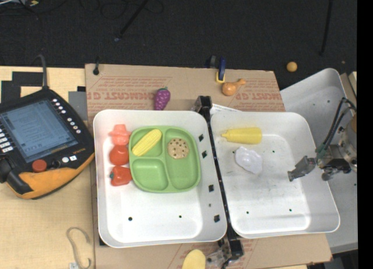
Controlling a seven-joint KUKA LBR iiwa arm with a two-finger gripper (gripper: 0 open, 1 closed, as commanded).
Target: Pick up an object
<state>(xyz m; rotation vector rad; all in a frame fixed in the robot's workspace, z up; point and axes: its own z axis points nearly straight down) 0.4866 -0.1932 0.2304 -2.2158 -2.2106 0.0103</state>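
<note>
My gripper hovers low over the right rim of the right bin. Its two dark fingers stand apart, open, with bare white bin showing between them and nothing held. In this bin lie a yellow bottle-shaped toy near the back and a pale translucent object just in front of it, both well left of the gripper. The left bin holds a green divided plate with a corn cob and a cookie on it.
Three orange and red toy foods lie left of the plate. Behind the bins on the cardboard lie purple grapes and an orange gourd. A yellow fruit lies at the front edge. A control pendant rests at the left.
</note>
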